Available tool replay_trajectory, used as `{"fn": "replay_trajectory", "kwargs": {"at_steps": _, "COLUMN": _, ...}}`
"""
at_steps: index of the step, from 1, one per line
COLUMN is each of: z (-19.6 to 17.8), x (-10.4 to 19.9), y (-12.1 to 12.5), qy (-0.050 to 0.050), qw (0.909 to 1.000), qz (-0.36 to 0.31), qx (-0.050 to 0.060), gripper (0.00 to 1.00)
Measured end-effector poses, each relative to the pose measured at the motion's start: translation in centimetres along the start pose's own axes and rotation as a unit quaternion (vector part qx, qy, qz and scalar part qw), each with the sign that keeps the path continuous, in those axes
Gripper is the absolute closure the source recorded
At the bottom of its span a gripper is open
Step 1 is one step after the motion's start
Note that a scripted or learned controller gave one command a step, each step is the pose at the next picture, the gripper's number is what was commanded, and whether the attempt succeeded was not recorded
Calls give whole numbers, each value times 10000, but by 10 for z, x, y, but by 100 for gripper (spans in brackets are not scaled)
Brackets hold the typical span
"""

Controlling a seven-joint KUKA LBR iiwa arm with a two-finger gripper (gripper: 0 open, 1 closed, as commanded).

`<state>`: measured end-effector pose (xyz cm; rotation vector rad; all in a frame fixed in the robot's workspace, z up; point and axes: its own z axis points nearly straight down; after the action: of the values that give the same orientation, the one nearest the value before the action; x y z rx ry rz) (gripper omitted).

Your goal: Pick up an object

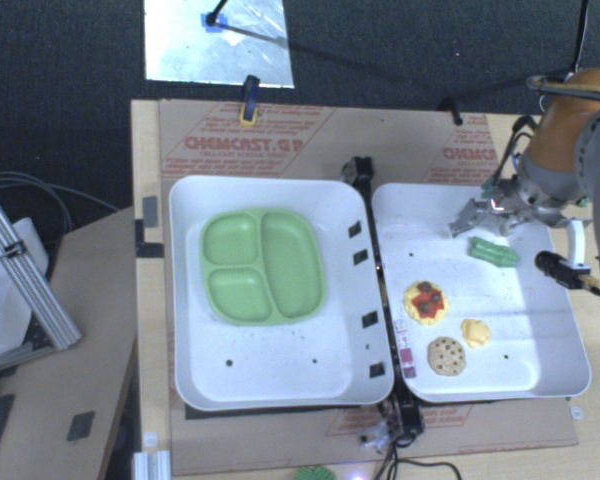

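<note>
The green pickle [493, 253] lies flat in the right bin [555, 368], toward the upper right of the frame, well apart from the small pizza [425, 302], the yellow piece [475, 332] and the cookie [446, 356] lower down, so it looks like the easiest thing to reach cleanly. The gripper [485, 218] hangs just above and left of it, near but apparently not touching; whether its jaws are spread or pressed together I cannot tell. In the left bin [280, 383] sits a green divided plate [263, 266], away from the arm [570, 138].
</note>
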<state>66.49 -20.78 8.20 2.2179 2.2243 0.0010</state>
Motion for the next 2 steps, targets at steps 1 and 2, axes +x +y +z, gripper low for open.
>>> {"fn": "replay_trajectory", "kwargs": {"at_steps": 1, "z": -14, "x": 1, "y": -88, "qy": 6, "qw": 10000, "qz": 24, "qx": 26, "gripper": 0}}
{"fn": "replay_trajectory", "kwargs": {"at_steps": 2, "z": -3, "x": 2, "y": -43, "qy": -6, "qw": 10000, "qz": -12, "qx": -22, "gripper": 0}}
